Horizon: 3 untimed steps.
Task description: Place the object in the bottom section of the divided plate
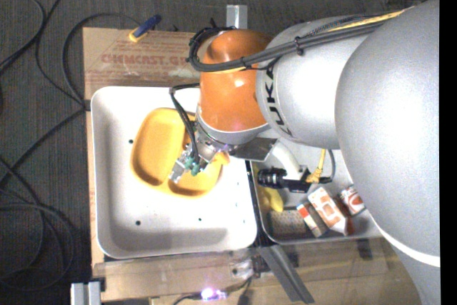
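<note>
**Grey robot arm stoops over yellow divided plastic plate**

Bulking largest and closest to the lens, the arm's grey casing covers the view's right side. Its glossy orange band sits above the wrist, over the far part of the left shallow white bin. From under the band the wrist points toward the view's lower left. The jaws end just above the plate, about at the ridge between its large section and its smaller bottom section.

Small teal-green bits show at the tip. Whether they belong to the jaws or are a held object cannot be told, nor can whether the jaws stand apart or together. Which thing is the object to be placed cannot be told either.

The plate lies flat on the floor of the left bin, toward that bin's far right part.

The right shallow white bin stands just beside the left one, partly hidden beneath the arm. It holds a yellow lump, a grey-brown mesh-like pad and red-and-white cartons, all close together.

A brown cardboard sheet with red lettering shows past the far side of the left bin. A small blue-and-yellow object rests at the sheet's far edge. Dark carpeted floor, strewn with black cables, surrounds the counter.
</note>
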Each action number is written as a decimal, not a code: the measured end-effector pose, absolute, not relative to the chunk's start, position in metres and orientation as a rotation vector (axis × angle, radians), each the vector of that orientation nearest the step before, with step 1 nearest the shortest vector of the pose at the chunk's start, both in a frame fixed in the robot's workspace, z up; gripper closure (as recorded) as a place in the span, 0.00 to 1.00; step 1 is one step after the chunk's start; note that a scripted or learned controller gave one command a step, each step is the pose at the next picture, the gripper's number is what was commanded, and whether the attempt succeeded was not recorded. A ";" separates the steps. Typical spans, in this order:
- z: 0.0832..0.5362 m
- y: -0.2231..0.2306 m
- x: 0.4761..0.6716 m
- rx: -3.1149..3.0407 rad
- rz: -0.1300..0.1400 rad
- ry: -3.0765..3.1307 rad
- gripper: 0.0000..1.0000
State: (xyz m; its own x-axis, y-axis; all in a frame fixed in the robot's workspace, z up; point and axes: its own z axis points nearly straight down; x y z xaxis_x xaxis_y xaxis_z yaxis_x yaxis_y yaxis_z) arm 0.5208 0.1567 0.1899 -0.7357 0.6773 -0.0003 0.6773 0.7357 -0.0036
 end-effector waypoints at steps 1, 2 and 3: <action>0.209 0.212 0.498 -1.236 0.003 -2.888 1.00; 0.192 0.190 0.554 -1.414 0.006 -2.805 1.00; 0.212 0.223 0.544 -1.293 0.006 -2.865 1.00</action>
